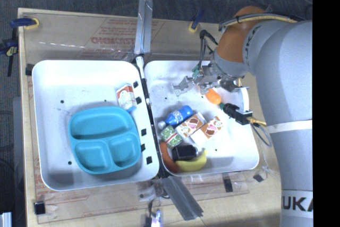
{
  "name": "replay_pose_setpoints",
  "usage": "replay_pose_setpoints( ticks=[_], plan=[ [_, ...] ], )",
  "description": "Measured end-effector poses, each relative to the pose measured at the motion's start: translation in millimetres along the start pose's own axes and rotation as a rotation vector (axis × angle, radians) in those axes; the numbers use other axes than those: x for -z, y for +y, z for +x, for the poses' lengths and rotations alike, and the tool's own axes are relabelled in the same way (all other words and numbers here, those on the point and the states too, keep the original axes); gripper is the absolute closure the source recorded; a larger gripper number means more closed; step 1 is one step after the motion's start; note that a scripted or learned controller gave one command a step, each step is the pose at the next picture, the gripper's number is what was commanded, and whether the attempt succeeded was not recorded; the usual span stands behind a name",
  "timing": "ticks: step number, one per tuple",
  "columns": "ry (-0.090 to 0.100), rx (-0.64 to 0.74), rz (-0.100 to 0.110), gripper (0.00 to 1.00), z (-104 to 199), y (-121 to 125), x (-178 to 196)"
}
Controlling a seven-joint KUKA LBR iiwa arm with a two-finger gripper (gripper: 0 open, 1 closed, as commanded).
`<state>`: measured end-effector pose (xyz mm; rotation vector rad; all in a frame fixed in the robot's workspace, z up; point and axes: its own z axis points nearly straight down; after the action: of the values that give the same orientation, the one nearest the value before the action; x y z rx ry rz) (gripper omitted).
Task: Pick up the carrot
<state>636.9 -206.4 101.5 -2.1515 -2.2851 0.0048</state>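
Note:
The carrot (pixel 213 96), a small orange piece, lies on the floor of the right bin (pixel 239 149) near its back right, partly tucked under the arm's wrist. My gripper (pixel 179 86) hangs low over the back of that bin, to the left of the carrot and pointing left. Its fingers are spread, nothing sits between them, and it is apart from the carrot.
A pile fills the right bin's front: a blue bottle (pixel 179 115), small printed cartons (pixel 197 126), a black object (pixel 185 152), a banana (pixel 192 163) and a half-hidden orange-red thing (pixel 165 156). The left bin holds a blue divided tray (pixel 104 139) and a small carton (pixel 125 97).

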Motion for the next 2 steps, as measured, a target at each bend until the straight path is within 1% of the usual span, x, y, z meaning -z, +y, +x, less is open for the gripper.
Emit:
replay_pose_setpoints(
  ticks=[1, 2],
  plan=[
    [0.0, 0.025, -0.004, 0.0, -2.8, 20.9, -8.8],
    [0.0, 0.041, -0.001, 0.0, -1.7, -12.0, -9.8]
  ],
)
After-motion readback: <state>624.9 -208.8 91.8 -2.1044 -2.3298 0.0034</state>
